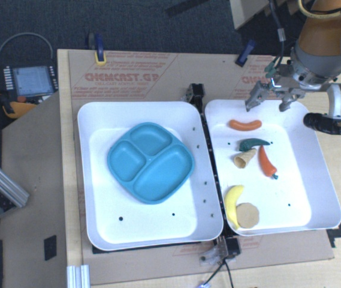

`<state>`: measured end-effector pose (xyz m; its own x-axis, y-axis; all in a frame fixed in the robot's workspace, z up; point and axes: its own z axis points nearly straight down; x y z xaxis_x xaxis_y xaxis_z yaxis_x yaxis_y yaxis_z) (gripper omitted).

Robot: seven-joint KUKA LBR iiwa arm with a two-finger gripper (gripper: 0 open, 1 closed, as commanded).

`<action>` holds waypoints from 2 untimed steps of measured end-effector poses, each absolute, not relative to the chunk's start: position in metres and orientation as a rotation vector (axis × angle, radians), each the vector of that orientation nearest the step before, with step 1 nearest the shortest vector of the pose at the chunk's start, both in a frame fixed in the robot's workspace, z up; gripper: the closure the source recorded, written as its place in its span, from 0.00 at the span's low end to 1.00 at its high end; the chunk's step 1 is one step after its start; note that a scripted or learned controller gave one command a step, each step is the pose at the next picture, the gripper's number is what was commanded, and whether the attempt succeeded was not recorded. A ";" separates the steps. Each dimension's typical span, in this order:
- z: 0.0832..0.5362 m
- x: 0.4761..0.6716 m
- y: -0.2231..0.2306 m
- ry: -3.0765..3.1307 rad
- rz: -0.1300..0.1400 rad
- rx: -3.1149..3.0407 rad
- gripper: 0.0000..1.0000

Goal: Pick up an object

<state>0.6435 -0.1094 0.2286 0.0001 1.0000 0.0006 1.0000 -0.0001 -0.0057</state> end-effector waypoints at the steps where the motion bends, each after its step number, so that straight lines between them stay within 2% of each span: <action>1: 0.180 0.649 -0.100 -2.221 0.002 -2.219 0.00; 2: 0.116 0.645 -0.097 -2.217 0.007 -2.217 0.00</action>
